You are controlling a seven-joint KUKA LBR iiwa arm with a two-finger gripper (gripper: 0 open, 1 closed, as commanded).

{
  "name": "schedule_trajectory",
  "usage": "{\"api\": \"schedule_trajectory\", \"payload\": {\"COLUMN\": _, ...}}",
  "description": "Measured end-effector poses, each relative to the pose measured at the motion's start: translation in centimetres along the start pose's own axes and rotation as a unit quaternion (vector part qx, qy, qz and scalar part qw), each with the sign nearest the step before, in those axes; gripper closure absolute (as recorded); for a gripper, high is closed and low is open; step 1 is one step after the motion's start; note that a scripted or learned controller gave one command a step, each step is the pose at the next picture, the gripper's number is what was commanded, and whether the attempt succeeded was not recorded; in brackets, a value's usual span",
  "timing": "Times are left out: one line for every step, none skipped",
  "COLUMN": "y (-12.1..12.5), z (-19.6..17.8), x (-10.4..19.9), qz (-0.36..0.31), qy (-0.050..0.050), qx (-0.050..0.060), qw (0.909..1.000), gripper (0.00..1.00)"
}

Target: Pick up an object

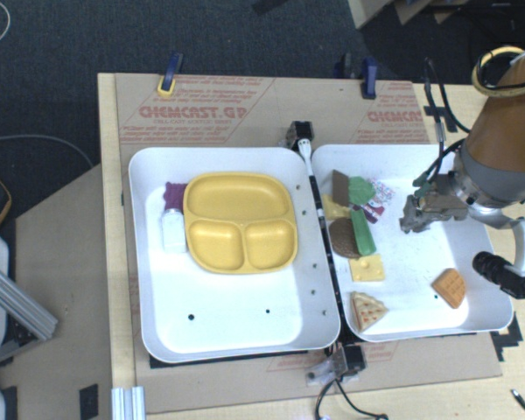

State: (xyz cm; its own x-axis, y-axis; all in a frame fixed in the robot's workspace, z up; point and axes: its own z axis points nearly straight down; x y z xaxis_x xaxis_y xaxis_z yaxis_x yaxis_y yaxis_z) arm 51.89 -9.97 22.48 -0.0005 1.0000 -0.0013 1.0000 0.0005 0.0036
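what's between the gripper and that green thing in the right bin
In the camera view, bare white bin floor separates the gripper from the green piece; small purple bits lie beside it.

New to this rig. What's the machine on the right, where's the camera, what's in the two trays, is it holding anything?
The machine is a robot arm, grey with an orange band above the wrist, reaching in from the right. At its end is a two-finger gripper, hanging over the right bin. Nothing can be seen between its fingers, so I wouldn't call anything held.

The single camera is fixed above the bench and looks down at a slant on both shallow white bins.

The left bin holds a yellow divided plate, with a purple item and a white item at its left side.

The right bin holds a cluster of toy food near its left wall: green pieces, a brown piece, a yellow slab and a tan wedge. An orange-brown piece lies apart, lower right.
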Motion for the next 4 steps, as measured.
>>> {"api": "schedule_trajectory", "payload": {"y": 4.3, "z": -0.2, "x": 4.1, "qz": -0.003, "qy": 0.001, "qx": -0.001, "qw": 1.0000, "gripper": 1.00}}
{"api": "schedule_trajectory", "payload": {"y": 9.2, "z": 0.7, "x": 7.3, "qz": -0.002, "qy": 0.000, "qx": -0.001, "qw": 1.0000, "gripper": 1.00}}
{"api": "schedule_trajectory", "payload": {"y": 12.4, "z": -0.1, "x": 7.2, "qz": -0.001, "qy": 0.000, "qx": -0.001, "qw": 1.0000, "gripper": 1.00}}
{"api": "schedule_trajectory", "payload": {"y": 10.8, "z": 0.9, "x": 7.9, "qz": 0.000, "qy": 0.001, "qx": 0.004, "qw": 1.0000, "gripper": 1.00}}
